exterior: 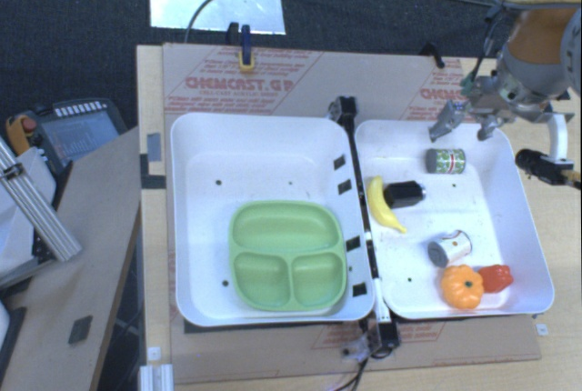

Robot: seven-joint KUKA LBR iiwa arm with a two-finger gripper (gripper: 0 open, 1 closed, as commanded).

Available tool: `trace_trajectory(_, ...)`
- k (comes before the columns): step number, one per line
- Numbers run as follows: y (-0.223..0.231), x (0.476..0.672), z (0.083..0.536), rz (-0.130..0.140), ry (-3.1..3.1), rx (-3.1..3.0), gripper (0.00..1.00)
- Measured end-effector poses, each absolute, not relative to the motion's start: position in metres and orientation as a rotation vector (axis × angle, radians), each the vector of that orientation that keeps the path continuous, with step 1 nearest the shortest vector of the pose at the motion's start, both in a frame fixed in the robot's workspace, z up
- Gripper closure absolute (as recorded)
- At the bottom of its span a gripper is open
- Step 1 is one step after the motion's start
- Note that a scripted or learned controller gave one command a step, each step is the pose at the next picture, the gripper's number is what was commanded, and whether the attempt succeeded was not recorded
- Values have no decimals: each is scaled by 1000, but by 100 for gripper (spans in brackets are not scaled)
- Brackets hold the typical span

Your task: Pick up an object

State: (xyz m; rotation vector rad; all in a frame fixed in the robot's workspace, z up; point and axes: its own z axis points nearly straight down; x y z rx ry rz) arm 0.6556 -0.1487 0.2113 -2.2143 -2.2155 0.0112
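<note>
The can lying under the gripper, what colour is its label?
The can has a green label with white ends, seen in the camera view.

The grey two-finger gripper (470,123) hangs open over the right shallow white bin's (525,198) far edge, just above a small green-labelled can (446,161); a green three-compartment plastic tray (287,254) lies in the left white bin (195,198).

Camera: single fixed overhead view.
Set above the bench (273,66), looking down at a slant; both white bins (195,198) fully framed; arm (546,25) entering at right edge.
</note>
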Motion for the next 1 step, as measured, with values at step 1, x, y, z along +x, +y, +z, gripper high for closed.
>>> trace_trajectory(1, -148, 658, 220, -1, -2226, -2219, 0)
